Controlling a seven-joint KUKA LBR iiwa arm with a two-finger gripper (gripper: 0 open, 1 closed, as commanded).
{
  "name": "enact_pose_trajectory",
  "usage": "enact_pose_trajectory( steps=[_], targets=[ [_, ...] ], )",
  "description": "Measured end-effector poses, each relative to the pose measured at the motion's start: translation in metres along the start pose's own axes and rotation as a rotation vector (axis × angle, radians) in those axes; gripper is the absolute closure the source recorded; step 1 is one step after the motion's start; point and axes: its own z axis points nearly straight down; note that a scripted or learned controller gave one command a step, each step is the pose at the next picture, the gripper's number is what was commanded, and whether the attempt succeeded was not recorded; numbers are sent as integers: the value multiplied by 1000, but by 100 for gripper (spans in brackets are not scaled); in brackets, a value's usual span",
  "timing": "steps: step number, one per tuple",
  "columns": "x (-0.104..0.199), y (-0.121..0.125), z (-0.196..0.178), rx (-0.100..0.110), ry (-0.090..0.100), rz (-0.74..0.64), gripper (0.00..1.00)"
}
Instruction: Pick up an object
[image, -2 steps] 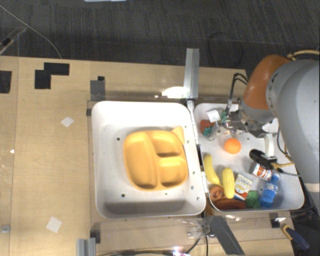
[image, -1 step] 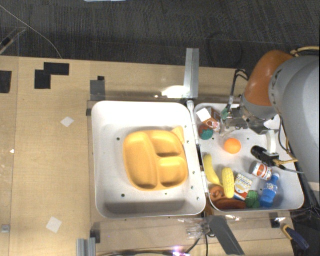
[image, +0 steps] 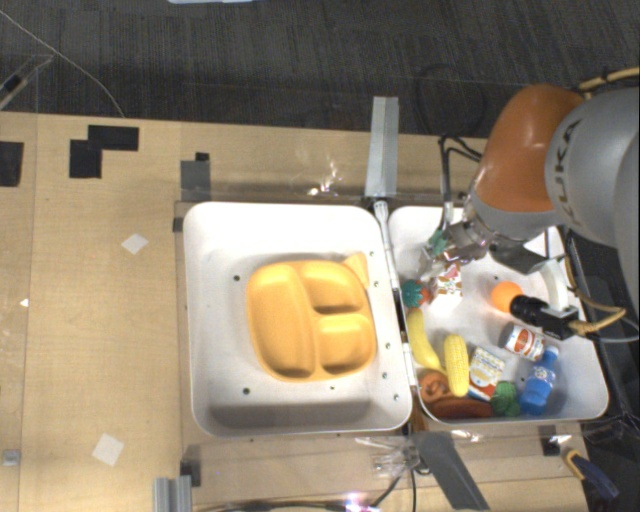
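Note:
My gripper (image: 441, 256) hangs over the back left part of the right bin (image: 590, 400), under the grey arm with its orange band (image: 525, 145). Right below it lies a small red and white packet (image: 448, 285), with a teal piece (image: 411, 294) to its left by the bin wall. I cannot tell whether the gripper touches the packet. Further forward lie a yellow banana (image: 421, 341), a corn cob (image: 456, 362), an orange ball (image: 505, 296), a small red-labelled bottle (image: 524, 343) and a blue bottle (image: 540, 383).
The left bin (image: 215, 300) holds a yellow divided tray (image: 310, 318). A brown sausage (image: 455, 406), a green piece (image: 506, 399) and a white carton (image: 486, 366) crowd the right bin's front. A metal divider post (image: 381, 150) stands behind the bins.

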Motion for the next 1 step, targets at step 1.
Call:
enact_pose_trajectory(
  steps=[1],
  targets=[
    [-18,-96,-27,3,-3,-28,100]
  ],
)
